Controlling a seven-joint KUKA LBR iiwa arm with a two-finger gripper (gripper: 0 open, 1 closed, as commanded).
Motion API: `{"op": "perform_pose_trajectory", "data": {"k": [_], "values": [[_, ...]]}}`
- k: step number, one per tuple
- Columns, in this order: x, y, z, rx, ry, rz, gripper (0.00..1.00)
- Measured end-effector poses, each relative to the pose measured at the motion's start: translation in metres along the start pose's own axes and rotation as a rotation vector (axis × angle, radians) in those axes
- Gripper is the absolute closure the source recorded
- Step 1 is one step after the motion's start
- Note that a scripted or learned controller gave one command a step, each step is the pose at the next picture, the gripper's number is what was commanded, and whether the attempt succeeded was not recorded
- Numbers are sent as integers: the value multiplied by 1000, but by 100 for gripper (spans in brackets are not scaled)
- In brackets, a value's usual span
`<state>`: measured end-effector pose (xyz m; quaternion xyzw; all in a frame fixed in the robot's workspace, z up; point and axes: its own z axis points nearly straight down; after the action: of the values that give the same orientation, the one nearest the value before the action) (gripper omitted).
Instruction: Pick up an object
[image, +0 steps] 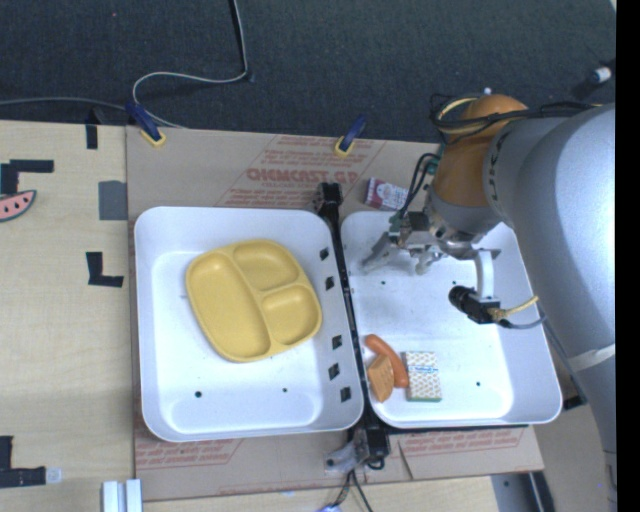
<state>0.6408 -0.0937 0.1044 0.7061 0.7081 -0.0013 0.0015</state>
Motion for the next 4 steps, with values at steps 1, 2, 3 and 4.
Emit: {"op": "perform_pose_trajectory", "data": {"k": [1, 2, 3, 4], "values": [[0, 0, -9, 1, 1, -1, 100], [0, 0, -9, 1, 0, -1, 0], [0, -85, 18, 0, 4, 3, 0], [-2, -15, 19, -4, 3, 2, 0]]}}
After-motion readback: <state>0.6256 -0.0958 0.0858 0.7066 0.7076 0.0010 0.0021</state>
